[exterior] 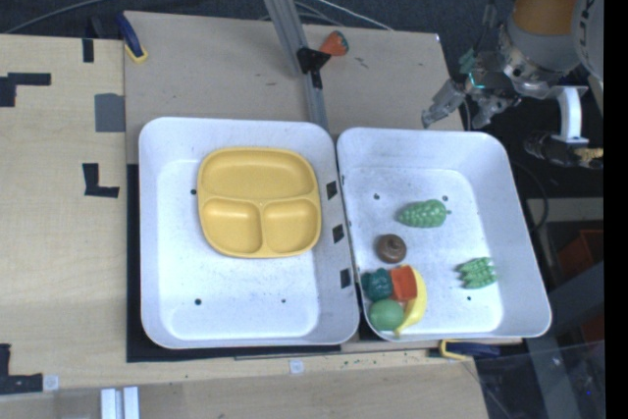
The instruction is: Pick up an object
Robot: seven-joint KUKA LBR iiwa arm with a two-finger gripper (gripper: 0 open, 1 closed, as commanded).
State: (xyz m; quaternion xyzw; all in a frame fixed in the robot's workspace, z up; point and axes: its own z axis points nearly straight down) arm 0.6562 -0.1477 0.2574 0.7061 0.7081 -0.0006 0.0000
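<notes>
Nothing picked yet. End effector [444,105] hangs beyond right bin's [510,174] far rim, fingers spread, holding nothing. Objects [424,213] lie in right bin, untouched. Whole pick remains.

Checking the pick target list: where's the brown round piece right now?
In the camera view, the brown round piece lies in the right bin, near its left-centre, just below the green bumpy fruit and above the red block.
</notes>
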